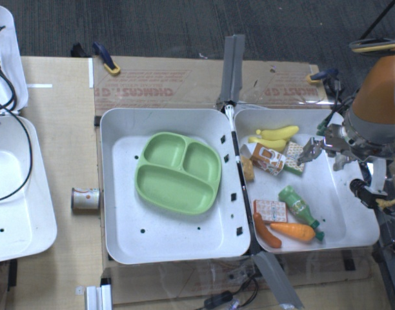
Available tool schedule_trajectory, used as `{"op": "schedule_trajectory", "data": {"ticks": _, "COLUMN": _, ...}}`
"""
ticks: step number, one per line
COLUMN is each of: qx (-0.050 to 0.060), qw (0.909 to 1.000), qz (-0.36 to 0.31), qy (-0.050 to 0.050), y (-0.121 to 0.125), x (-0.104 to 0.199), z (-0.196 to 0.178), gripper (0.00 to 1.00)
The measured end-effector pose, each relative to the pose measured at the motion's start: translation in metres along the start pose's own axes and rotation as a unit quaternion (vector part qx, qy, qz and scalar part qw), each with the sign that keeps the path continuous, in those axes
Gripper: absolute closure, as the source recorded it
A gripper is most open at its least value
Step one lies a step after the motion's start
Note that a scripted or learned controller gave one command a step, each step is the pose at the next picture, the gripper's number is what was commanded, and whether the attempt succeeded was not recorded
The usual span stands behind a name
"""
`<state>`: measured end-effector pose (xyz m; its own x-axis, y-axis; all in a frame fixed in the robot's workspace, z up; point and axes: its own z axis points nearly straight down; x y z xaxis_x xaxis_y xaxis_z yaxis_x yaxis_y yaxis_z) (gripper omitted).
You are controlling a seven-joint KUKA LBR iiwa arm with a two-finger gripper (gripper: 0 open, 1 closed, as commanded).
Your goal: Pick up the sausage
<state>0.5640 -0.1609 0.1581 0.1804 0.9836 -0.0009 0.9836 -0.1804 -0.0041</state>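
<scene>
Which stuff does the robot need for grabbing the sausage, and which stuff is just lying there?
Needed:
sausage, in the right bin
gripper

Just lying there:
carrot
green bottle
banana
juice carton
green plate, in the left bin
can, on the bench outside the bins

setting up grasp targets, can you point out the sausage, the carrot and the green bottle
sausage (266, 232), camera view, middle of its reddish body by the right bin's left wall
carrot (293, 232), camera view, middle of its orange body
green bottle (297, 205), camera view, on its label
</scene>
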Motion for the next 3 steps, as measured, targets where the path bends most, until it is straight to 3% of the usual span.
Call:
{"op": "schedule_trajectory", "data": {"ticks": 1, "qx": 0.0, "qw": 1.0, "qz": 0.0, "qy": 0.0, "y": 0.0, "x": 0.0, "z": 0.0, "gripper": 0.0}}
{"op": "schedule_trajectory", "data": {"ticks": 2, "qx": 0.002, "qw": 0.9624, "qz": 0.272, "qy": 0.0, "y": -0.038, "x": 0.048, "z": 0.034, "gripper": 0.0}}
{"op": "schedule_trajectory", "data": {"ticks": 3, "qx": 0.002, "qw": 0.8967, "qz": 0.443, "qy": 0.0, "y": -0.085, "x": 0.041, "z": 0.025, "gripper": 0.0}}
